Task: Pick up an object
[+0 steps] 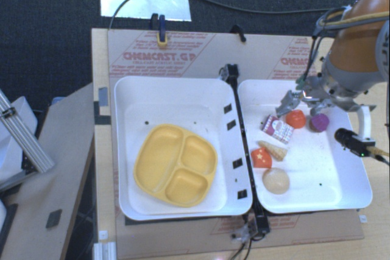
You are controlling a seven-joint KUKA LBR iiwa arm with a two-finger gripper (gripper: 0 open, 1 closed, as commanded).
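Observation:
In the right bin (350, 190), my gripper (301, 109) hangs over the far middle, open, with one finger (285, 106) to the left and the other near a purple ball (319, 123). A small orange-red piece (296, 120) lies just below the gap between the fingers; I cannot tell whether they touch it. A red-and-white packet (278, 129) lies to its left. Nearer the front are a pale wedge (272, 150), a red fruit-like piece (261, 158) and a beige ball (275, 181).
The left bin (177, 87) holds a yellow divided plate (175, 164). A black divider with clips (241, 149) runs between the bins. A black fitting on a white bracket (353, 142) juts over the right bin's right side.

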